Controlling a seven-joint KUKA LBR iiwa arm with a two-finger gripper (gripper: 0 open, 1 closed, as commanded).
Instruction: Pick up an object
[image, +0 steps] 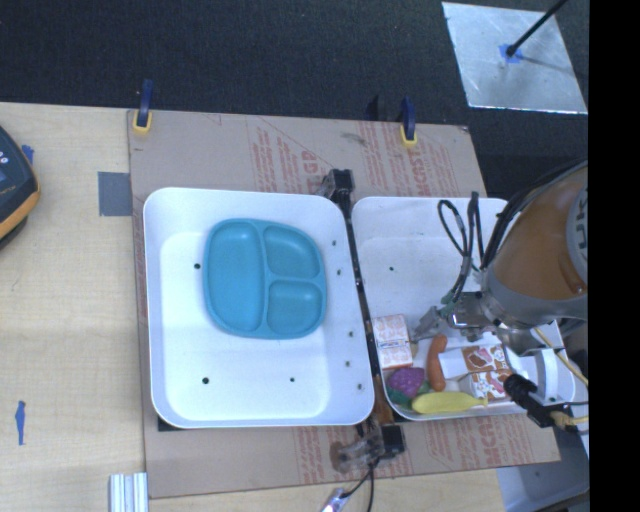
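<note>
At six o'clock in the right bin (400, 225) lie a yellow banana (445, 402), purple grapes (405, 381), an orange carrot (437, 362) and small cartons (392, 340). The end effector (447, 318) hangs just above them; its state cannot be told. At nine o'clock, the left bin (180, 390) holds a blue plate (265, 278).

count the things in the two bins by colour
blue: 1, plate
purple: 1, grape-like toy
yellow: 1, banana-like toy
orange: 1, carrot-like toy
white with print: 2, small box and carton
total: 6
</note>
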